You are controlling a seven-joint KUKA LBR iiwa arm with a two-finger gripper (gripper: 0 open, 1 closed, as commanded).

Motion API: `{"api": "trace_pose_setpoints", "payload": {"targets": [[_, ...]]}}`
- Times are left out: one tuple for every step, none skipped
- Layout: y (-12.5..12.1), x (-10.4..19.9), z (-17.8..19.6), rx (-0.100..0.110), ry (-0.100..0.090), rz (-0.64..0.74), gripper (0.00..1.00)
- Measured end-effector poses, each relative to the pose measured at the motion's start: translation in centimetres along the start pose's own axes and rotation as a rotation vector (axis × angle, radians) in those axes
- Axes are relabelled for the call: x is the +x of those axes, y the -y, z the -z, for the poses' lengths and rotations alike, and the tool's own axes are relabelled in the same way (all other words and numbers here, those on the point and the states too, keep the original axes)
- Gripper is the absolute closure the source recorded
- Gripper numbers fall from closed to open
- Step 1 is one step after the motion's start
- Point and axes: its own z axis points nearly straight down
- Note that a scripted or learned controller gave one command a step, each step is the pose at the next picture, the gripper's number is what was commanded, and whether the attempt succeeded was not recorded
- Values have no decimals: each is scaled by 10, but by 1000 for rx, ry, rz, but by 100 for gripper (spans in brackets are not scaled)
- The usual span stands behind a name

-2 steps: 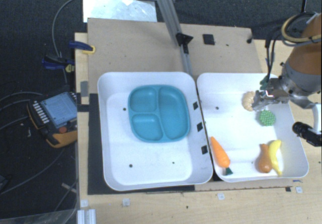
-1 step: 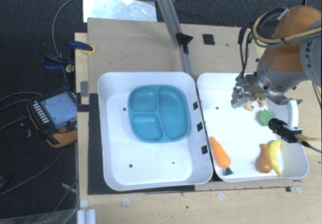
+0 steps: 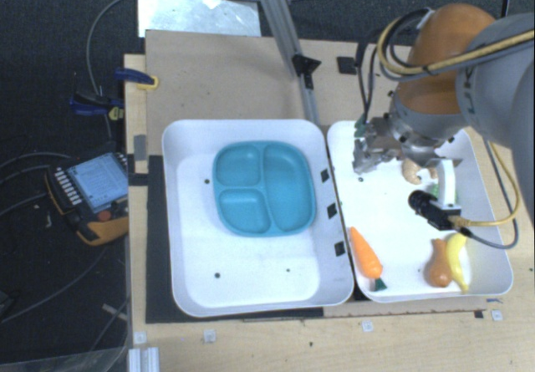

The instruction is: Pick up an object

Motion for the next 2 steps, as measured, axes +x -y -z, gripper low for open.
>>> {"api": "trace_pose_setpoints", "payload": {"targets": [[-14, 49, 13, -1, -1, 1, 100], [-25, 94, 4, 1, 0, 0, 100]]}}
